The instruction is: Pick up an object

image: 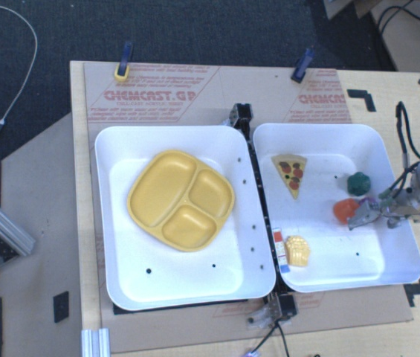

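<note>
Cardboard-topped bench, two white bins – left bin has one yellow plate. Right bin has four things: pizza slice, corn, green ball, orange blob. Gripper sits right at the blob – can't tell how wide the jaws are.

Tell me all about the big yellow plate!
The yellow plate looks like smooth plastic, rounded at the corners, with raised ridges splitting it into three sections. It lies flat and turned at an angle, near the middle of the left bin, right side up. Nothing sits in its sections, and only the bin floor touches it.
</note>
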